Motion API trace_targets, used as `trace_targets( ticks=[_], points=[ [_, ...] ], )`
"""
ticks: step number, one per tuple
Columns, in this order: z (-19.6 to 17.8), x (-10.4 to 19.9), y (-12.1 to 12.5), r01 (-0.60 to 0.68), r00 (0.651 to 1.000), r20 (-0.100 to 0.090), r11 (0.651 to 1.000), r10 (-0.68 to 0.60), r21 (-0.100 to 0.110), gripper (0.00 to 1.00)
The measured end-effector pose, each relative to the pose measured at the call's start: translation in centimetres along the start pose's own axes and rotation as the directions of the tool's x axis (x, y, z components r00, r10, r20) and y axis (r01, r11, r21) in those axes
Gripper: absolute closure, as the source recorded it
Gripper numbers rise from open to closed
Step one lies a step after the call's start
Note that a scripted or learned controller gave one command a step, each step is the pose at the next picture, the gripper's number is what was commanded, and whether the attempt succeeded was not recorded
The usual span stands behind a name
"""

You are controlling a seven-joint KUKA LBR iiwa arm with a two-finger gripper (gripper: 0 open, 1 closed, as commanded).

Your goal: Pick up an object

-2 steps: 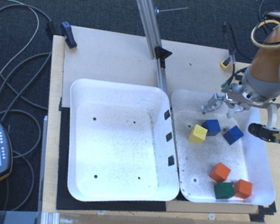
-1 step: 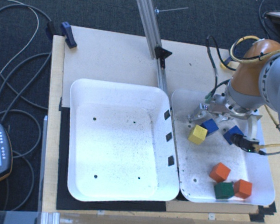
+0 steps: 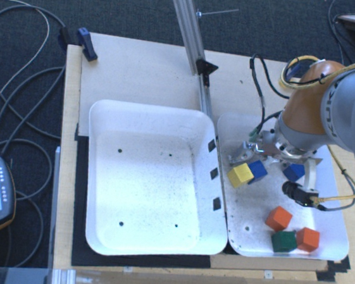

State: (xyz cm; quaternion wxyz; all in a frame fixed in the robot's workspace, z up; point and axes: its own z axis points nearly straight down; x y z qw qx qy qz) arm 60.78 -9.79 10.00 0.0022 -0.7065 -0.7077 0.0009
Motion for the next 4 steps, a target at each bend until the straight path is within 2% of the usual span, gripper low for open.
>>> trace_targets(
  ticks=[1,2,3,4],
  points=[
    [-1.1,-0.1,0.2,-0.001,1.0,0.0,1.0,0.001,-0.006,1.0],
    [-2.1,-11.6,-0.7,-0.007,1.0,0.006,1.0,0.008,-0.008,1.0],
    [-6.4,-5.5,-0.6,0.005,1.0,0.001,1.0,-0.005,-0.012,1.0],
    [-6.1,-5.8,-0.7,-0.001,1.0,0.002,1.0,0.001,-0.007,0.0]
  ],
)
